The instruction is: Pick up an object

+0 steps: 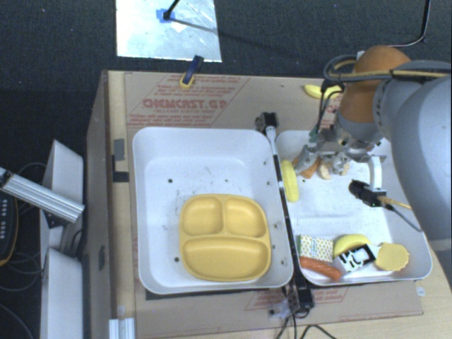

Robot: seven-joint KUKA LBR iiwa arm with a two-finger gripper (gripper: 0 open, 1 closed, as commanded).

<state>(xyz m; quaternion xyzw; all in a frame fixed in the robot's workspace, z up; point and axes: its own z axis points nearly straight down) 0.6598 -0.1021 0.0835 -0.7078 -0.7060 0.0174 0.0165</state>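
the gripper (321, 162) hangs low over the right bin's (424, 260) far end; i cannot tell its state. best to centre on one item before lifting.

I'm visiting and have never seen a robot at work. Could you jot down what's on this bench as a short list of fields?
left bin: holds a yellow divided plate
right bin: small items along the near edge, including an orange carrot-like piece and a yellow round piece
divider side: yellow corn-like piece
arm: enters from the right
gripper: low over the right bin's far end; grasp unclear
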